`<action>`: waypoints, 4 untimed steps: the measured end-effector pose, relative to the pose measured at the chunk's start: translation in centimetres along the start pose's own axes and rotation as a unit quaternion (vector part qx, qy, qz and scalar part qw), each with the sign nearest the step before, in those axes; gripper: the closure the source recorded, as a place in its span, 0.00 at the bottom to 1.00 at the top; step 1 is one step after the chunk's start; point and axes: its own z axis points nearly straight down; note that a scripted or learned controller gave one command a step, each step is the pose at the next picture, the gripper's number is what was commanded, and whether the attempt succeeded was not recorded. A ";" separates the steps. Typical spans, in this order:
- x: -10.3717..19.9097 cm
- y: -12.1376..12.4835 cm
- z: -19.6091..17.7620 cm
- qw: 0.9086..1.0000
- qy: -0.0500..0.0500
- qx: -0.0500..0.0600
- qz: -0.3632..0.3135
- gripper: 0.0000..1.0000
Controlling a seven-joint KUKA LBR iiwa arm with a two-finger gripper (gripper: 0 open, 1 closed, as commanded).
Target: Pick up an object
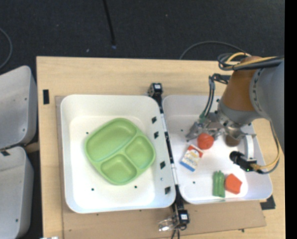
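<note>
My gripper (pixel 203 132) hangs low over the right bin (pixel 188 108), its grey fingers spread just above a round red-orange object (pixel 205 142). The object lies right under the fingertips, and nothing is lifted. A small white, blue and orange carton (pixel 190 158) lies just below and left of it. Near the bin's front edge rests a green piece (pixel 218 183) beside an orange block (pixel 233 183). The arm's orange band and grey body cover the bin's far right part.
The left bin (pixel 68 193) holds a green divided plate (pixel 120 150) with three compartments. A ridge with black clips (pixel 164 148) separates the two bins. Wooden bench surface surrounds both bins.
</note>
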 end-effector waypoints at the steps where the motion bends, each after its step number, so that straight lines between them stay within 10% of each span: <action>1: -0.2 0.1 -1.3 1.000 -0.001 -0.003 0.003 1.00; 3: -1.5 0.2 -11.3 1.000 0.000 -0.004 -0.003 1.00; 4: 3.7 -0.8 -13.0 1.000 0.001 -0.002 -0.006 1.00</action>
